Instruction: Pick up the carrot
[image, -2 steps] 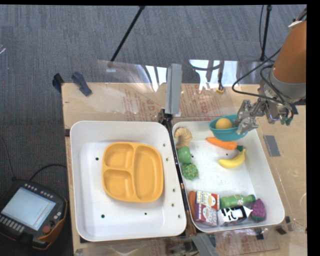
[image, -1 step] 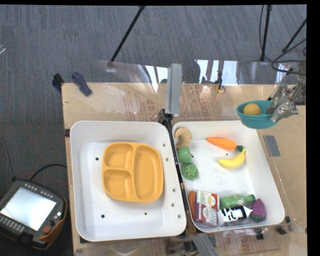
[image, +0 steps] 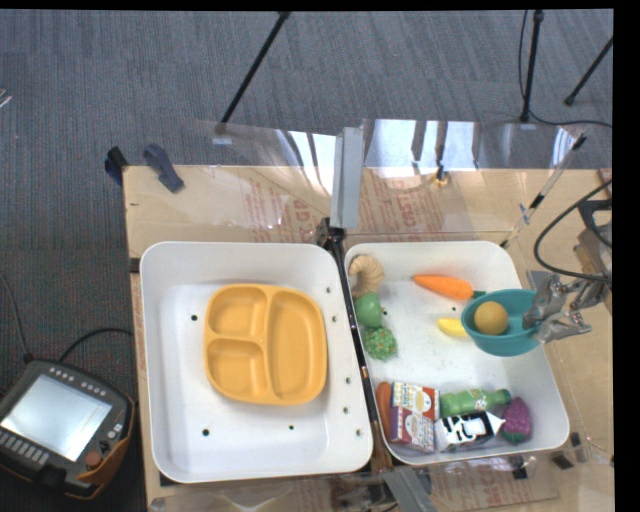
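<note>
Gripper parked at the right bin's edge, carrot untouched.

The metal two-finger gripper (image: 556, 308) hovers over the right shallow white plastic bin's (image: 545, 385) right rim, its tips just beside the teal plastic bowl (image: 506, 338) holding a round yellow ball (image: 490, 317); how far apart they are I cannot tell. The tapered orange plastic carrot (image: 443, 287) lies flat on the bin floor well to their left, past the bowl, so the reach probably must clear that bowl first.

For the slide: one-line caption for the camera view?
Carrot lies untouched in the right bin beside a teal bowl; gripper at the bowl's right edge; yellow tray in the left bin.
</note>
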